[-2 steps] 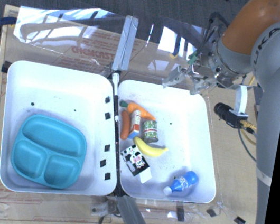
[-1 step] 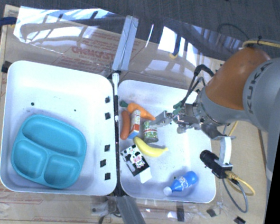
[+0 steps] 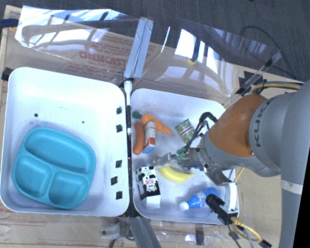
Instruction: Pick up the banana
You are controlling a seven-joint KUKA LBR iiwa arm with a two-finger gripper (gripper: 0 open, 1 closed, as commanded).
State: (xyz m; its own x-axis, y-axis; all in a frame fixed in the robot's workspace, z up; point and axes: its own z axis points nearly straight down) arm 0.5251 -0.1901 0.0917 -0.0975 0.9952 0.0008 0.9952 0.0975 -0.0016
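Note:
The yellow banana (image 3: 174, 174) lies on the floor of the right bin (image 3: 170, 104), near its middle. My gripper (image 3: 185, 160) is down in that bin, right over the banana's upper edge. The arm's grey body and orange band (image 3: 234, 128) come in from the right and cover the gripper's base. How the fingers stand around the banana is too small and cluttered to make out.
Around the banana in the right bin are an orange carrot (image 3: 139, 137), a small white and red carton (image 3: 150, 136), a green packet (image 3: 185, 129), a black and white cow-print box (image 3: 148, 183) and a blue and white bottle (image 3: 198, 201). The left bin holds a teal divided tray (image 3: 54, 166).

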